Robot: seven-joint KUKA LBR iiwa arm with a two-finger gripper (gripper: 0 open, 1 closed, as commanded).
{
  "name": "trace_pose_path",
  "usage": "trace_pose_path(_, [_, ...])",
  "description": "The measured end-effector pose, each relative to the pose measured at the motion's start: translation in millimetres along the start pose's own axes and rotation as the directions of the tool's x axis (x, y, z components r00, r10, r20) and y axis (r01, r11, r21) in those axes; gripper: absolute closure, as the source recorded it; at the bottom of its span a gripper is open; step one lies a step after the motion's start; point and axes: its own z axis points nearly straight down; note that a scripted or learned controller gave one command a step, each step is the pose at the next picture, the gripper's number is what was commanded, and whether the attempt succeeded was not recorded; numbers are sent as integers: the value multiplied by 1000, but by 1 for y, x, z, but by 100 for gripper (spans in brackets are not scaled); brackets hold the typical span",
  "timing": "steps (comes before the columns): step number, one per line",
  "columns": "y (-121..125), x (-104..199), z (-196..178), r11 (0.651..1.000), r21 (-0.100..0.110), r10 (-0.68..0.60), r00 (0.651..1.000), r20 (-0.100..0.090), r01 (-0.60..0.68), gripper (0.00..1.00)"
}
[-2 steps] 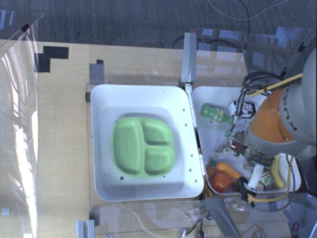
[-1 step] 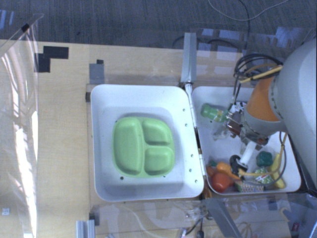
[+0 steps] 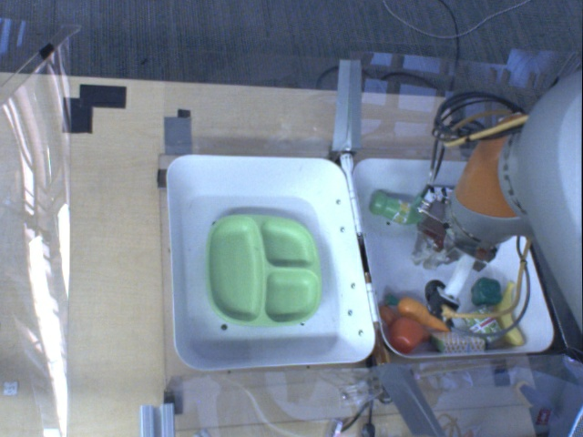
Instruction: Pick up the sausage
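In the right bin (image 3: 398,178), by its front left corner: sausage (image 3: 421,309), lengthwise along the front edge, slightly slanted. Lies just frontward of the gripper (image 3: 444,255). Grip state: cannot tell.

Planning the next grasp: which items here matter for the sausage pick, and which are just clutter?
Job: tool, right bin, orange elongated piece, likely the sausage.
Lying about: green bottle, red tomato, green divided plate in left bin.

Arm (image 3: 547,153) cut off by right edge.
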Motion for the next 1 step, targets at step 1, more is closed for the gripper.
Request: trace_pose_path(1, [-23, -76, 10, 984, -1, -177, 984, 4, 177, 100])
